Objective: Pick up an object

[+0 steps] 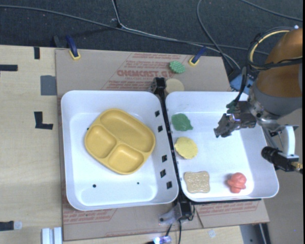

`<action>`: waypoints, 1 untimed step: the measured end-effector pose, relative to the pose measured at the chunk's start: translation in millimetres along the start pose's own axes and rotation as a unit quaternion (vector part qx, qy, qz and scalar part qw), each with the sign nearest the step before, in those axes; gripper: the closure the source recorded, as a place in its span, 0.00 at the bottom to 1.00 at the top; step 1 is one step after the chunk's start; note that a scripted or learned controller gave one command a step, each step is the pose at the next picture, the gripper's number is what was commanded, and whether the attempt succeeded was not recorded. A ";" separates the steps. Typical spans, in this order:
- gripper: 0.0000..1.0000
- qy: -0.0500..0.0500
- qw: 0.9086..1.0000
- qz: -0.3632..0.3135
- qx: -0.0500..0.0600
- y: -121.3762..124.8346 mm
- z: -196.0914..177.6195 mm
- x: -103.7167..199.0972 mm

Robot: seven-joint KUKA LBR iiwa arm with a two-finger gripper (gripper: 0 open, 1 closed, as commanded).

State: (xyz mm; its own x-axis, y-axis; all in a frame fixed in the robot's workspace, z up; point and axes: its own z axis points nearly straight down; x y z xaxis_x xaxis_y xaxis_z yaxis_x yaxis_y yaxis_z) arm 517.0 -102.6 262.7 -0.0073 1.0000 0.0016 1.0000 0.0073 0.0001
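— left of the gripper [224,130], across bare bin floor: green piece [181,121] and yellow piece [185,148], both lying flat in the right bin [254,187].
— below it?
— tan piece [196,181] and red piece [236,182], near the front wall. none lifted; pick not yet made, everything left to do.
— and the gripper itself?
— hanging over the bin's right half, nothing seen between its tips. how wide, cannot tell; too dark and small.
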 end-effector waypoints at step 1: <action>1.00 0.000 1.000 0.000 0.001 1.3 12.5 61.9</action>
State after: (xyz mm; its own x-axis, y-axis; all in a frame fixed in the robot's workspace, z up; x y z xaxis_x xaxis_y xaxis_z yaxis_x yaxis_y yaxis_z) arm 517.9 -40.7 250.2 -0.0074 1.0000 0.0014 1.0000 0.0074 -0.0017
